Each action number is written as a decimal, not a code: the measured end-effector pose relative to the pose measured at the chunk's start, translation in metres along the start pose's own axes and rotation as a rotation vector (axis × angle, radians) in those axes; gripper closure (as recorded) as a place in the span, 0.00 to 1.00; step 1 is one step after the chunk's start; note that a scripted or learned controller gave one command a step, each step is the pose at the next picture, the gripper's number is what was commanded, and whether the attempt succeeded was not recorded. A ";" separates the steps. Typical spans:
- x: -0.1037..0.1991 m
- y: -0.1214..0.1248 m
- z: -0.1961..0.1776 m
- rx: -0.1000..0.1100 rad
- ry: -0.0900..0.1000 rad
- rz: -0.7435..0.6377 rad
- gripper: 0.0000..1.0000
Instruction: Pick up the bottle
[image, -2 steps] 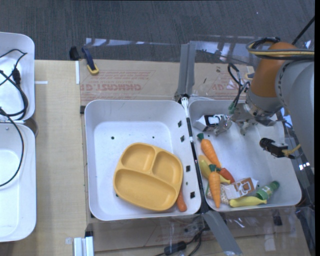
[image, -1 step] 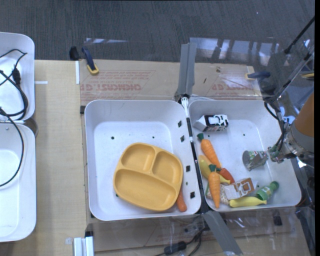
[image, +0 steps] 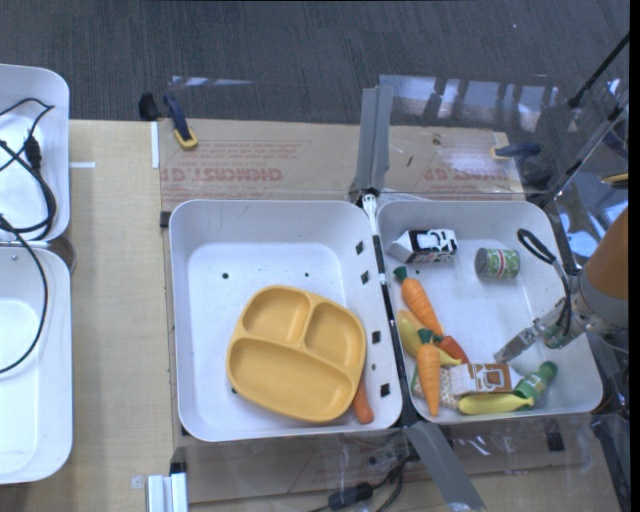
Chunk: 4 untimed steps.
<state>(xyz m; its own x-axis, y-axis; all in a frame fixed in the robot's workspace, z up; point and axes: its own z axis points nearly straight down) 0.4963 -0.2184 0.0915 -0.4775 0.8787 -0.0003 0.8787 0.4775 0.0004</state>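
Note:
The bottle (image: 536, 385) is small and green with a pale cap, and it lies on its side in the front right corner of the right bin (image: 470, 290). My gripper (image: 522, 343) hangs low over that bin, just above and to the left of the bottle, a short gap away from it. The grey arm (image: 603, 285) comes in over the bin's right wall. Nothing shows in the gripper.
Beside the bottle lie a yellow banana (image: 493, 404) and a small brown carton (image: 488, 378). Two carrots (image: 420, 305), a cow-patterned carton (image: 426, 245) and a green can (image: 497, 262) share the bin. The left bin (image: 200, 300) holds a yellow divided plate (image: 297, 352) and a carrot (image: 362, 406).

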 end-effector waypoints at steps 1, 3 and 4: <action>0.006 -0.017 0.000 -0.001 0.000 0.004 0.00; 0.006 -0.016 -0.009 -0.002 -0.001 0.007 0.00; 0.006 -0.017 0.000 -0.002 0.000 -0.001 0.00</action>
<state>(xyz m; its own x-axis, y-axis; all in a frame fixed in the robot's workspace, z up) 0.4787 -0.2210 0.0918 -0.4785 0.8781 -0.0004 0.8781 0.4785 0.0019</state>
